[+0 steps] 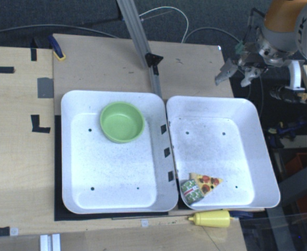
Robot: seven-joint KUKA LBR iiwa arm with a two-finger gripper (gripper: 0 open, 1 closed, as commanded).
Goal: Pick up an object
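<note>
The end effector (236,73) hangs above the upper right corner of the tabletop (101,61), beyond the far rim of the right bin (263,140), with its two fingers spread apart and nothing between them. The grey arm with its orange band (280,15) enters from the upper right and sits well clear of both bins. As I judge it, the pick has not begun in any visible way: no object is lifted and every candidate lies at rest. In the left bin (70,140) a light green bowl (122,121) sits upright near the far left part of the floor. In the right bin, a small pizza-slice toy (208,182) lies at the near left corner, touching or just beside a crumpled green-patterned packet (191,191) that rests against the bin wall there. A yellow bottle (212,218) lies on its side on the tabletop just outside the near rim of the right bin. What is left, by my reading, is the whole job: choosing an object, moving over it, descending, closing and lifting. The items in the right bin are nearer the end effector than the bowl, though their corner position may crowd a grasp.
</note>
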